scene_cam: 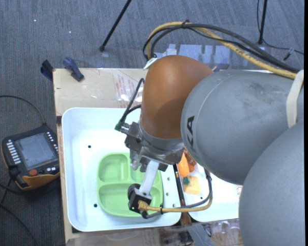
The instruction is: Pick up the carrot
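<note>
The claw [142,160] hangs over the green tray [113,186] in the left bin [72,137], lower centre of the frame; I cannot tell whether it is apart or together. The carrot [184,166] seems to lie in the right bin [220,204], close to its left wall and just beside a yellow block [193,185], half hidden by the arm. A descent here would likely hit the tray; over there, the wall or block could spoil the grip.

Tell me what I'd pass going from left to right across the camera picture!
Handheld controller on the floor → left white bin → green plate with sections, inside that bin → orange piece, probably the carrot, peeking out beside the big arm.
</note>
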Robot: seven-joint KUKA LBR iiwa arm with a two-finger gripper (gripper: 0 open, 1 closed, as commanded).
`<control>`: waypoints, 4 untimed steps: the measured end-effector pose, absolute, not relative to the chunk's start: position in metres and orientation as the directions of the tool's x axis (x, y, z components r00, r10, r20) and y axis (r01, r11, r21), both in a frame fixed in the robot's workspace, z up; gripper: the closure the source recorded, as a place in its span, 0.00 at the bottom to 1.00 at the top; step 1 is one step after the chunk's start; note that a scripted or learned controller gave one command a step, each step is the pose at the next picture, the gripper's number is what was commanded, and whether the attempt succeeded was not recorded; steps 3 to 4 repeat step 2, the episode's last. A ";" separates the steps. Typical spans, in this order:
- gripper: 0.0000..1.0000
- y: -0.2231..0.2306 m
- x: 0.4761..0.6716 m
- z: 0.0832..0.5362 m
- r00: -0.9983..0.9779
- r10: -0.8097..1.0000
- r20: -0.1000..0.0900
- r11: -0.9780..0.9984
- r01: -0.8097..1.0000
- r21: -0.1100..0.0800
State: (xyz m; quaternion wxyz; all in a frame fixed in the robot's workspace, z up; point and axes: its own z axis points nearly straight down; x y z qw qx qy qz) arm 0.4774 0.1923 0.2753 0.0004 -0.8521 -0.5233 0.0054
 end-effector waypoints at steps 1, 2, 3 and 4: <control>1.00 0.166 0.476 0.358 0.242 0.970 -0.004 -0.242 0.970 -0.003; 1.00 0.132 0.477 0.350 -0.190 0.982 -0.003 0.190 0.982 -0.008; 1.00 0.132 0.477 0.350 -0.190 0.982 -0.003 0.190 0.982 -0.008; 1.00 0.132 0.477 0.350 -0.190 0.982 -0.003 0.190 0.982 -0.008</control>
